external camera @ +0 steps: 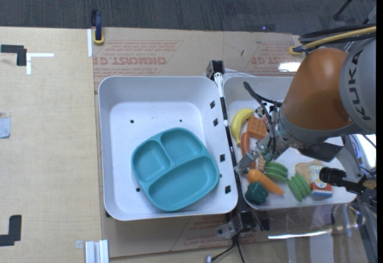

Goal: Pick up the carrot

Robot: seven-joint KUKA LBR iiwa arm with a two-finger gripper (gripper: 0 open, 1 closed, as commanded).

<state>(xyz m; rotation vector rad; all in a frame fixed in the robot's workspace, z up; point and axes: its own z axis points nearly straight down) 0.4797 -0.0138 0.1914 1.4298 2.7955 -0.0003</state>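
Two shallow white bins sit side by side on the worktop [48, 166], which is covered with pale board and a cardboard sheet under the bins. The left bin [114, 154], in the centre of the frame, holds a teal divided plate [175, 167] lying slightly turned in its lower half. The right bin [234, 91] is crowded with toy food. The carrot [266, 181] lies in the lower left part of that bin, slanting from upper left down to lower right, just above a dark green vegetable [257, 194]. Green pea pods [276, 170] and another green pod [298, 186] lie just to its right, and a yellow banana [240, 122] and an orange waffle-like piece [256, 129] sit higher up near the bin's left wall. The arm [320, 97] reaches in from the right, its orange band large in the upper right, and the gripper [254, 157] hangs low over the bin, close above the carrot's upper end. Whether its fingers are spread or closed I cannot tell; no item is visibly between them.
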